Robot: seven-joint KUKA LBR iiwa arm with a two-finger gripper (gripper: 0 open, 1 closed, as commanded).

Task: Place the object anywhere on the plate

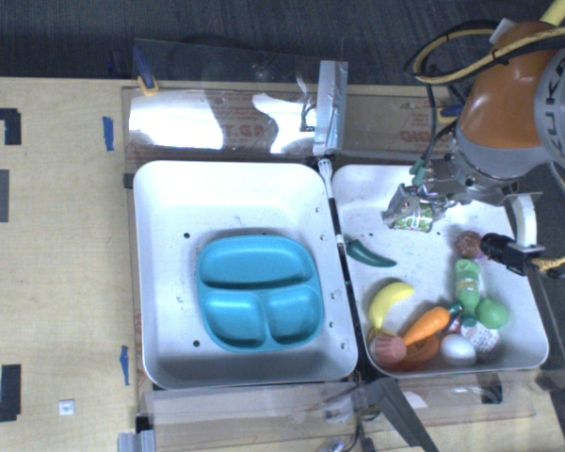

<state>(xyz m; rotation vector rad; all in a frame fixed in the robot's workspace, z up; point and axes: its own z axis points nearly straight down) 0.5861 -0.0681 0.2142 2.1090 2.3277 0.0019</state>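
- In the right bin (377, 182), near its far left part, the gripper (416, 205) stood low over the floor with a small green-and-white packet (416, 220) at its fingertips; whether the fingers pinched the packet or merely touched it could not be determined.
- The state of the jaws, apart or together, could not be read from this view.
- The task did not name its object; the packet at the fingertips was the nearest candidate, and it lay well apart from the plate.
- The blue plate (260, 290), divided into three compartments, sat in the middle of the left bin (160, 252) with nothing on it.
- A dark green pepper-like item (369, 253) lay on the right bin floor close to the wall shared by both bins, just nearer than the packet.
- A yellow lemon (390, 303) lay nearer still, and an orange carrot (426, 324) rested aslant beside it on the right.
- A pink round item (389, 348) sat at the near left corner, touching the carrot's tip.
- A white egg (458, 348) lay at the near wall, just right of the carrot.
- Green items (469, 281) and a small brown ball (467, 244) stood along the right side of the bin.
- The grey arm with its orange band (508, 83) entered from the far right.
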